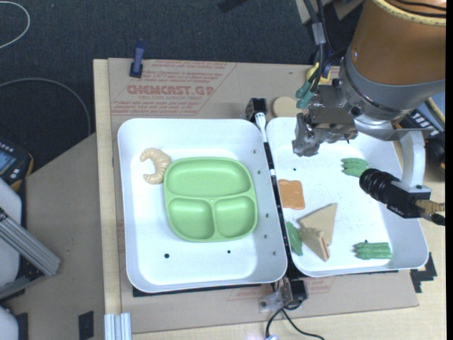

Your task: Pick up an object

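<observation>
Over the far-left part of the right bin you have the arm reaching in from the upper right, its orange band uppermost and the grey wrist pointing down at the bin floor. The gripper hangs at the wrist's lower end; you cannot tell from this view how wide it stands, and nothing shows in its grasp. Nearest you, below and right of the gripper, lies a green toy; a sandwich wedge sits below it with a green leaf piece at its left. Closer beneath the gripper is an orange slab. To its right lies another green piece. To its left, in the left bin, you see a green divided tray and a croissant.
</observation>
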`<act>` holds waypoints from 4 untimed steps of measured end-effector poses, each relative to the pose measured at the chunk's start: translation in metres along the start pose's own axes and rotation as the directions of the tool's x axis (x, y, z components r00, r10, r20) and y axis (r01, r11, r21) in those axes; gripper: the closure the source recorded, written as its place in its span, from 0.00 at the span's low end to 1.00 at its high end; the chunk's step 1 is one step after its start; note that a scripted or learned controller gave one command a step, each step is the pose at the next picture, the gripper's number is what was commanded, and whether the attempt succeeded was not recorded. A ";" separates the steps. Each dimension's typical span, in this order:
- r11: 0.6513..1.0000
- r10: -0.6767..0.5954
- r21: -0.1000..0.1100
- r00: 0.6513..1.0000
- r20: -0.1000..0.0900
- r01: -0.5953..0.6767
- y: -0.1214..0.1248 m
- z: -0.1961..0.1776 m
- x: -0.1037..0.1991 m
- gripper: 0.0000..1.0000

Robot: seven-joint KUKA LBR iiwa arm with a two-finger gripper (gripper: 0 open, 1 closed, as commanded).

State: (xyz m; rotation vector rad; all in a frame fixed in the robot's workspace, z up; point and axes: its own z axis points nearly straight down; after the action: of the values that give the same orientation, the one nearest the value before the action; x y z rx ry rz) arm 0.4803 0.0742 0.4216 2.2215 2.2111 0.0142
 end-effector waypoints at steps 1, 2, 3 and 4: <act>1.000 0.002 0.021 1.000 0.004 -0.002 -0.003 0.088 -0.043 1.00; 1.000 -0.005 -0.006 1.000 0.000 0.005 0.001 -0.043 -0.048 1.00; 1.000 -0.005 0.021 1.000 0.002 0.004 -0.002 0.049 -0.033 1.00; 1.000 -0.005 0.019 1.000 0.002 0.005 -0.003 0.098 -0.019 1.00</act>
State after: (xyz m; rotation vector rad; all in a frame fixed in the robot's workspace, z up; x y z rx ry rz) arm 0.4786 0.0554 0.3237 2.2249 2.2251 -0.0085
